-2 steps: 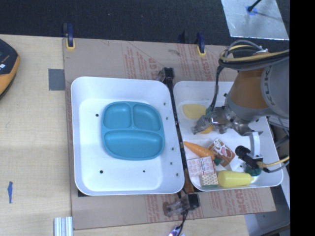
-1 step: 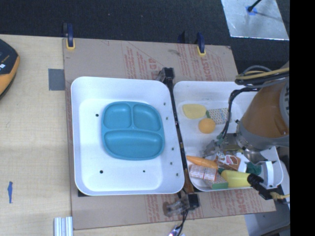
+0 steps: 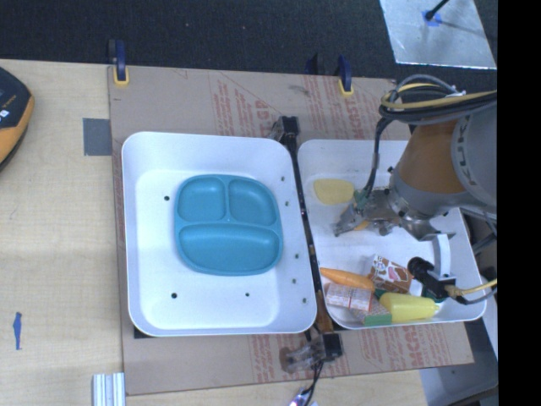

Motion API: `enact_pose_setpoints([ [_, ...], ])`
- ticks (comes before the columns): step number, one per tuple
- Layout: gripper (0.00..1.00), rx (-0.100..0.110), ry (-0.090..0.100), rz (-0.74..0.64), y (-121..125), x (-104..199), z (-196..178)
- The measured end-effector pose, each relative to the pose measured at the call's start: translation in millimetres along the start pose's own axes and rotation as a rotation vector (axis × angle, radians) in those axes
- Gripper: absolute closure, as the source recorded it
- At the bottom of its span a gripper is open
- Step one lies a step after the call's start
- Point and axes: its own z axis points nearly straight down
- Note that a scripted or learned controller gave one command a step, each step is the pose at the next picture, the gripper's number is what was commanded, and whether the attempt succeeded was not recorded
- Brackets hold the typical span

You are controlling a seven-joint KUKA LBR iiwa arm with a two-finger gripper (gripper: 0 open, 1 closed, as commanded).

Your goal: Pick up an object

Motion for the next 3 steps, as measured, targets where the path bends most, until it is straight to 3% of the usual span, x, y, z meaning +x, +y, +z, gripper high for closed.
enact_pose_setpoints([
  [1, 0.0, -0.001, 0.001, 0.0, 60.1, 13.2, -0.2],
  [2, 0.0, 0.01, 0.001, 0.004, 21.9, 16.3, 1.0],
  [3, 0.0, 0.001, 0.0, 0.002, 62.6, 14.7, 0.0],
])
